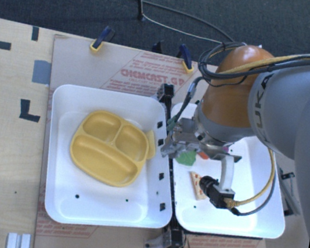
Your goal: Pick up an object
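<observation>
My arm reaches over the right bin; my gripper hangs above a green object, grip perhaps hidden.

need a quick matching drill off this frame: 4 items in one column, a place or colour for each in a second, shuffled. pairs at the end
Items:
1. divided plate
2. green object
3. pizza-slice toy
4. blue clamps

Descriptions:
A. in the right bin, below the wrist, tan and red
B. yellow, lying flat in the left bin
C. on the far edge of the cardboard sheet
D. right under the gripper, at the right bin's left side

Pairs: 1-B, 2-D, 3-A, 4-C
</observation>
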Controlling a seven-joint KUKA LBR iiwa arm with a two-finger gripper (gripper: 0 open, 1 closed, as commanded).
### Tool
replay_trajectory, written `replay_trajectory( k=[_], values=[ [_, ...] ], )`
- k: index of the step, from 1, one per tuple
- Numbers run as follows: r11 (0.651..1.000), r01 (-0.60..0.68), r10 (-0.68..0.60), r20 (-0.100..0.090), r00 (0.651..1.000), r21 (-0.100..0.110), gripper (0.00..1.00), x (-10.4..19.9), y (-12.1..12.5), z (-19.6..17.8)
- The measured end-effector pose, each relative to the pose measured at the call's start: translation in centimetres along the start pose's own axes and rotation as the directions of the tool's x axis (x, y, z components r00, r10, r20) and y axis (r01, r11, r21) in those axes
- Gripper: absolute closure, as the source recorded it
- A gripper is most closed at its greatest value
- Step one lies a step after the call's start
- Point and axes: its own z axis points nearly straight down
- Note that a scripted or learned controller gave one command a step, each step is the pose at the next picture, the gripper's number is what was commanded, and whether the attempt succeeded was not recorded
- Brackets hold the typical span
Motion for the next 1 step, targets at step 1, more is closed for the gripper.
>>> replay_trajectory(
  k=[1],
  values=[
    [1.000, -0.001, 0.001, 0.000, 1.000, -0.001, 1.00, 4.27, -1.53, 0.01]
  ],
)
